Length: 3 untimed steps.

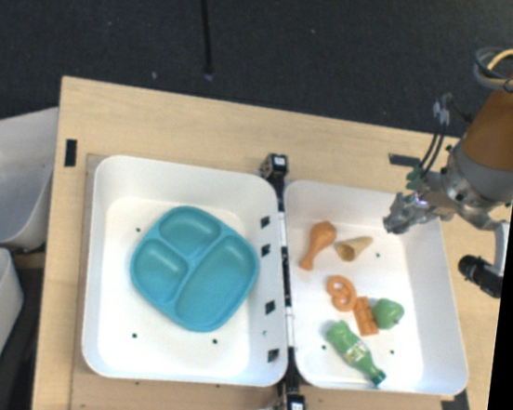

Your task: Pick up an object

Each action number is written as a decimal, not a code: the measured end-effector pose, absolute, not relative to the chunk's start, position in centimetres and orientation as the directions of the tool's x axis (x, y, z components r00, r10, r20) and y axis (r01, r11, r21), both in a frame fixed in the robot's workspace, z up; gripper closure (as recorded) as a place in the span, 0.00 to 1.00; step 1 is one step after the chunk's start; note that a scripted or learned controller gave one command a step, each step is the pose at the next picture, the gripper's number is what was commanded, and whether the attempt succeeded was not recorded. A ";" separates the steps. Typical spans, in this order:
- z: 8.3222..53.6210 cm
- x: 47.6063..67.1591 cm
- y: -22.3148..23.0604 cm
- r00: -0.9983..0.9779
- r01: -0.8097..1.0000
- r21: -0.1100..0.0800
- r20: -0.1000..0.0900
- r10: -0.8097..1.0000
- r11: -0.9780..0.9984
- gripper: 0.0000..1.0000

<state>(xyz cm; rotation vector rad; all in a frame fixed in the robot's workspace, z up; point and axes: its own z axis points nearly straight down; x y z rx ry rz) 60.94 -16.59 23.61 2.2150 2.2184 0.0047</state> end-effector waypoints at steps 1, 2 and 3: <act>25.5 61.0 -16.7 -0.003 1.000 0.003 -0.001 1.000 0.003 1.00; 24.5 61.3 -11.8 -0.005 1.000 0.001 0.000 1.000 0.005 1.00; 25.5 60.7 -6.5 -0.006 1.000 0.001 0.001 1.000 0.006 1.00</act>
